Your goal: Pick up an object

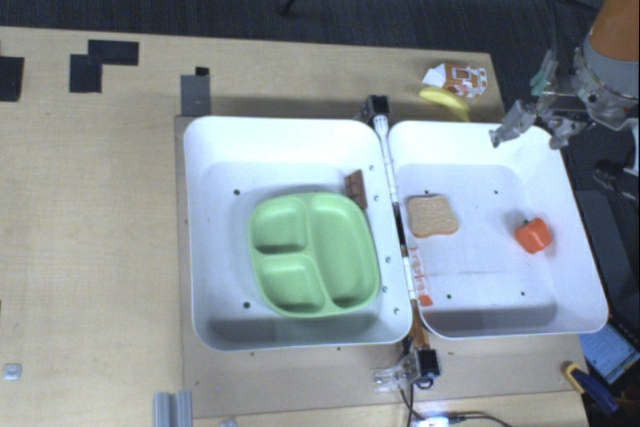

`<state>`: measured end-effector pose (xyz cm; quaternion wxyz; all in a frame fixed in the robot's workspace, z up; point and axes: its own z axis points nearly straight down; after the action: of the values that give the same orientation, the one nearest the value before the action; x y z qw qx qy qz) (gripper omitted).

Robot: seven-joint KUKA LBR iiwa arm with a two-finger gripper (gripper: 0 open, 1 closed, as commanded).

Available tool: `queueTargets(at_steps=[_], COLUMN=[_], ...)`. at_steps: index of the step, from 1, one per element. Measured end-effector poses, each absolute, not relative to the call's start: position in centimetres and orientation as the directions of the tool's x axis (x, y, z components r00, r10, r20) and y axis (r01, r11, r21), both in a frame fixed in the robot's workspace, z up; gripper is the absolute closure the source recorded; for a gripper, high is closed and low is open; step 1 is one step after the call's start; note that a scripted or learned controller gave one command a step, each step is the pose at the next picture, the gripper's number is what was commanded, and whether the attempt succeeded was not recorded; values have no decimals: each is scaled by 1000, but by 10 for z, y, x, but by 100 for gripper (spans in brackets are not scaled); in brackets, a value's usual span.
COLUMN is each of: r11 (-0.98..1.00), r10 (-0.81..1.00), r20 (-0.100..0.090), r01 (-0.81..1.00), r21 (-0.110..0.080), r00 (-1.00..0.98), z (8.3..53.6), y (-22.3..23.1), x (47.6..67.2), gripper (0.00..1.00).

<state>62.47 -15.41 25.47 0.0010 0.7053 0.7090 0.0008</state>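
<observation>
In the near right bin (560, 310), an orange toy (533, 235) and a bread slice (432, 216) are lying loose and well apart, probably to allow clean single grasps. Farther back, the jaws (528, 123) are hanging spread and empty above that bin's far rim, beyond both objects.

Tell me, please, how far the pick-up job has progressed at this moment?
Nothing looks picked yet. The gripper hovers over the right bin's far right corner with nothing visible in it. The slice of bread and the orange object lie on that bin's floor. Descending, grasping and lifting all remain.
</observation>
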Motion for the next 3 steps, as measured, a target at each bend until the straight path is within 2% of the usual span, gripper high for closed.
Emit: queueTargets(at_steps=[1, 2, 3], r11=[3, 2, 3], r10=[1000, 1000, 1000], r20=[-1, 0, -1], r01=[1000, 1000, 1000], r21=[6, 6, 8], r00=[-3, -2, -3], z=[86, 86, 87], y=[-154, -113, -88], x=[611, 563, 546], gripper=[0, 0, 0])
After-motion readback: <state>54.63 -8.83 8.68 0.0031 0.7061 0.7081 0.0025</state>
